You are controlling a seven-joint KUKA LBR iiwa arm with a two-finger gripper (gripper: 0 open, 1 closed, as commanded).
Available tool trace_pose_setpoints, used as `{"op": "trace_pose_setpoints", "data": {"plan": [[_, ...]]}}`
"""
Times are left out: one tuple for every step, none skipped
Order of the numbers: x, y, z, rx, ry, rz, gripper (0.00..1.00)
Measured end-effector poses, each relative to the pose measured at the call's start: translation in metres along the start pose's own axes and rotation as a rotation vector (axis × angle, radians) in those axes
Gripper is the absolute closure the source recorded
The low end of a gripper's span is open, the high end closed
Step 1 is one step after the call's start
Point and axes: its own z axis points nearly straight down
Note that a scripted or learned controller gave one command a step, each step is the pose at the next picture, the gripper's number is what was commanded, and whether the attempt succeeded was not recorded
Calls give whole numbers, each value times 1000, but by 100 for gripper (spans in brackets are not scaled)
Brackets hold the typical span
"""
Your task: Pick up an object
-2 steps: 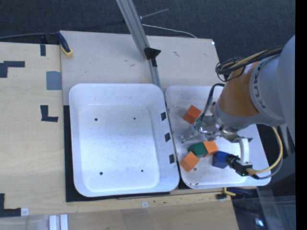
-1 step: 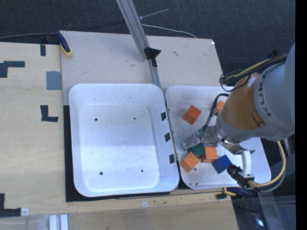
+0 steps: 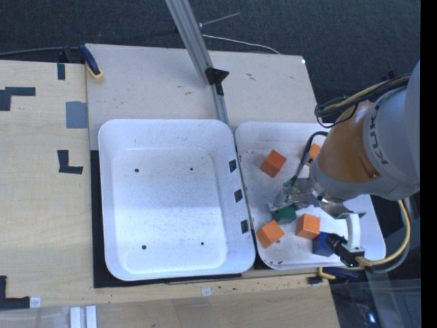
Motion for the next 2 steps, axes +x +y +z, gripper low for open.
{"op": "trace_pose_setpoints", "data": {"plan": [[90, 30, -76, 28, 13, -8, 100], [180, 78, -71, 32, 12, -7, 100]]}}
